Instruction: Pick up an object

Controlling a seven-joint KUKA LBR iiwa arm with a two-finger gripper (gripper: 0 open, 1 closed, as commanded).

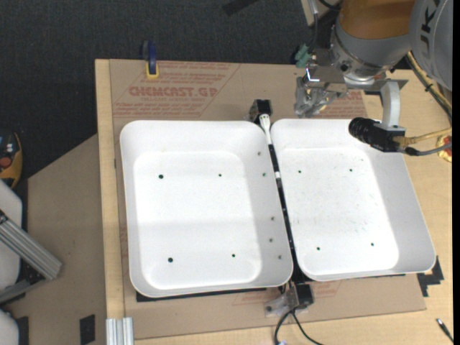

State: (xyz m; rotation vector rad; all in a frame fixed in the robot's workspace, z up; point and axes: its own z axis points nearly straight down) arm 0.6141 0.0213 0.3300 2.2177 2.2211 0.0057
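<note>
My metal two-finger gripper (314,100) hangs above the far rim of the right glossy white rounded plastic bin (402,214), beside the left matching bin (136,214); both sit on brown board (180,85).

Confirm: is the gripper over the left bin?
No, the gripper hangs beyond the far edge of the right bin, over the cardboard.

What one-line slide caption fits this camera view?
KUKA arm's gripper poised beyond the far edge of the right bin, beside the left bin.
</note>
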